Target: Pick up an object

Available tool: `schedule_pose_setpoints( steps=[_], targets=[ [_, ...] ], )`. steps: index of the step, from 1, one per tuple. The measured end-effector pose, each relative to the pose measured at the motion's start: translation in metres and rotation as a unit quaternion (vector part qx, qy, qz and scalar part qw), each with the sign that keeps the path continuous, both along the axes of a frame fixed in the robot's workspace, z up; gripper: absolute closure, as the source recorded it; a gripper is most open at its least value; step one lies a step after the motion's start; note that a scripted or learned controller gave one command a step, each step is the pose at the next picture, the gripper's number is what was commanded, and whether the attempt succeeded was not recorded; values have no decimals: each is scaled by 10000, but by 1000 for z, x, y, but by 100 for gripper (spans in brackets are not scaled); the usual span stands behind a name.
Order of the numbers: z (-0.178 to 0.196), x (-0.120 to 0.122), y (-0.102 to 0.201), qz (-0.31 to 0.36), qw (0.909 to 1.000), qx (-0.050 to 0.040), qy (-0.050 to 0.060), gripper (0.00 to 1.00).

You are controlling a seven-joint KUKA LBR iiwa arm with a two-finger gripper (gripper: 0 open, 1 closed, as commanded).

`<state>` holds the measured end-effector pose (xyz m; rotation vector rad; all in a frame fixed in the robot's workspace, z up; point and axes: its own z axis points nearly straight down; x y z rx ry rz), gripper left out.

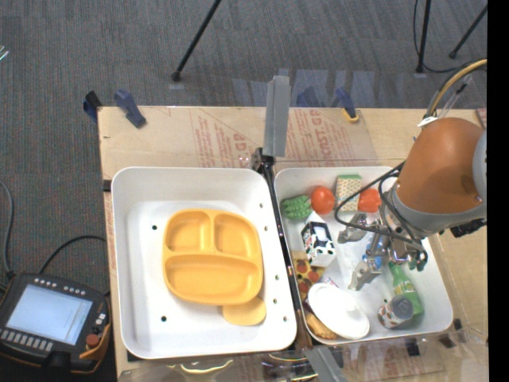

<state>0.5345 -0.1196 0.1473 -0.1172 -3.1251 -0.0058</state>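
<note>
Two white bins sit side by side: the left bin (127, 237) carries one yellow divided tray (213, 255), the right bin (442, 293) roughly nine small items. Nearest lie a white dish (339, 310) and a green bottle (404, 293); farther back, one cow-patterned cube (318, 243), two red balls (323, 200). The gripper (374, 267) hangs over the clutter, fingers apparently spread and empty. Crowding could make it nudge the bottle or close on nothing.

- One camera, fixed high above the bench (231, 138), looking down at a slant — near enough to take in both bins.
- The arm (441, 169) enters from the right.
</note>
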Motion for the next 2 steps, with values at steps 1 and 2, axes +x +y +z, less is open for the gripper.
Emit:
schedule_pose_setpoints(
  steps=[1, 2],
  targets=[
    [-63, -19, -67, 416, 9991, 1, -37, 0],
    [-60, -38, -91, 525, 9986, -6, -65, 0]
  ],
)
